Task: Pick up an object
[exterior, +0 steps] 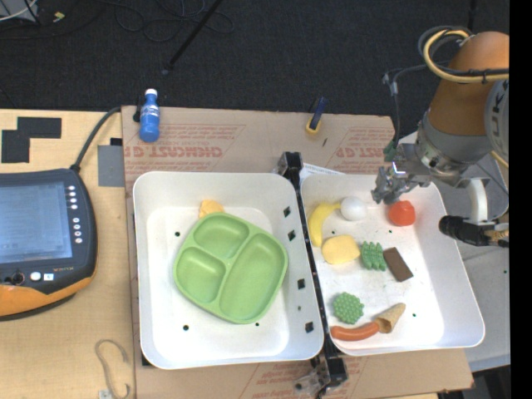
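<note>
Sausage untouched; tool seemingly above tomato.

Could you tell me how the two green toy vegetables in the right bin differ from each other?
The upper green piece lies mid-bin, touching the brown block and beside the yellow lump; the lower green piece sits nearer the front, just above the red sausage. The upper one looks darker and elongated; the lower one is rounder and brighter. Both are bumpy, green and lie in the right bin.

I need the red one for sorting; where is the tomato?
The tomato sits in the right bin, near its far right corner, just right of the white egg.
</note>
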You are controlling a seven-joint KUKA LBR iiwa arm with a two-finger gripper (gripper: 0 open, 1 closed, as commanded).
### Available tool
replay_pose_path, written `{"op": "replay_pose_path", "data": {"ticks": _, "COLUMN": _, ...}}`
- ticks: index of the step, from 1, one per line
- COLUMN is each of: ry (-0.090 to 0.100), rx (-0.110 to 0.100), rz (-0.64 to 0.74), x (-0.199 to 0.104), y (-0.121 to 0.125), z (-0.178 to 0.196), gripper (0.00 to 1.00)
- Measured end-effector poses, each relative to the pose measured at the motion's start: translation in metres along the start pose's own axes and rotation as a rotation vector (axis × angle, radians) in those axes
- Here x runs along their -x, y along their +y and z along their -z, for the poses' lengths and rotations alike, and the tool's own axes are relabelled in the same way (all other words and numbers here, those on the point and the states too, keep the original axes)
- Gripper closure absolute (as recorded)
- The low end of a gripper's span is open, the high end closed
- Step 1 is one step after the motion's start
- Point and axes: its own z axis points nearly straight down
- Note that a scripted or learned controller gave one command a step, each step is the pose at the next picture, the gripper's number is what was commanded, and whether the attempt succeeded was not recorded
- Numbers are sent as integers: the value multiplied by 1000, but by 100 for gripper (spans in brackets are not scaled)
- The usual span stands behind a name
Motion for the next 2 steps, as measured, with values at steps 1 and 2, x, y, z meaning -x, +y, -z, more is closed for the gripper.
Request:
{"op": "replay_pose_path", "data": {"ticks": 1, "ry": 2, "rx": -5, "rz": 3, "x": -57, "y": -6, "z": 8, "gripper": 100}}
{"op": "replay_pose_path", "data": {"ticks": 2, "ry": 2, "rx": -7, "rz": 2, "x": -110, "y": -13, "z": -8, "gripper": 100}}
